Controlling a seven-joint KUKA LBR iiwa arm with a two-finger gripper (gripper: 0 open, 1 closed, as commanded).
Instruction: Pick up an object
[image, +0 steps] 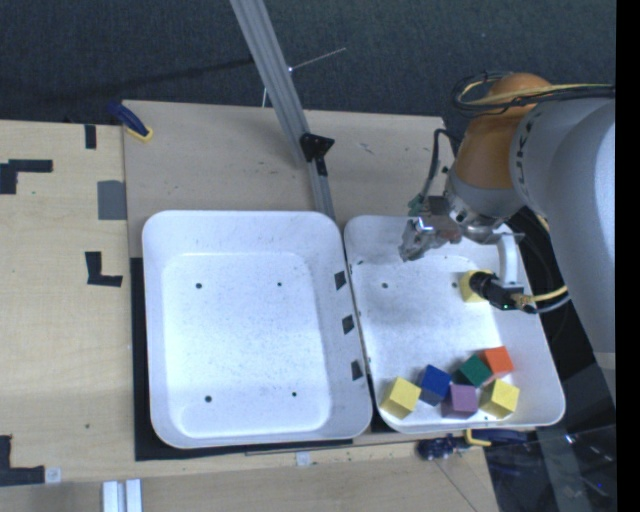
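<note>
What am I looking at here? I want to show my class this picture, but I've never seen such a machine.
One camera above a bench looks down at a slant. The grey and orange shape at right is a robot arm; its claw hangs over the far end of the right bin. Coloured blocks cluster at that bin's near end: yellow, blue, purple, green, orange, another yellow. The left bin sits alongside. Nothing visible is held.

A robotics lab is showing itself here: a grey arm (560, 170) with an orange band is reaching in from the right over a plywood bench (60, 330) marked with black tape, where two white bins (240, 225) are sitting side by side under a slanting metal pole (285, 90).
</note>
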